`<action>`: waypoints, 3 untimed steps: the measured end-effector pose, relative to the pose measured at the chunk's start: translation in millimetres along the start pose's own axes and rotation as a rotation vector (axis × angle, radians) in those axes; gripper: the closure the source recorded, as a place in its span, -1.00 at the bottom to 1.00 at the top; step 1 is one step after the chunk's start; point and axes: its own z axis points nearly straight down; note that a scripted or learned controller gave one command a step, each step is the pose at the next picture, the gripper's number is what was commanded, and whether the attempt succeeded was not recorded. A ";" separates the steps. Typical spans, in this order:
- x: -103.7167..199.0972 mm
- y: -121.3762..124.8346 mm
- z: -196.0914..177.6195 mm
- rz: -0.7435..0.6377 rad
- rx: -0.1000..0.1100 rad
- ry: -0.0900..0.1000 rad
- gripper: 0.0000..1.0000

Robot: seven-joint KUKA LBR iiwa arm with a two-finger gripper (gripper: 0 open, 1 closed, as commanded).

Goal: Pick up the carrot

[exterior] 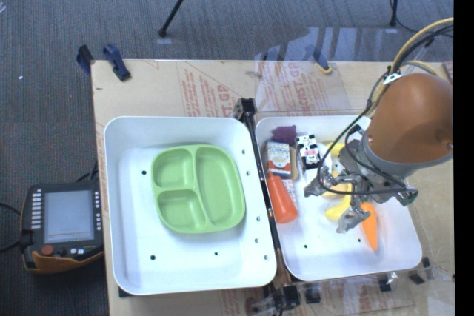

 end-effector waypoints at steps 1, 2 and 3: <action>57.3 -29.8 67.1 0.056 -0.005 0.008 -1.00; 51.9 -28.9 55.8 0.051 -0.005 0.000 1.00; 29.2 -76.0 -3.5 0.171 0.005 -0.005 1.00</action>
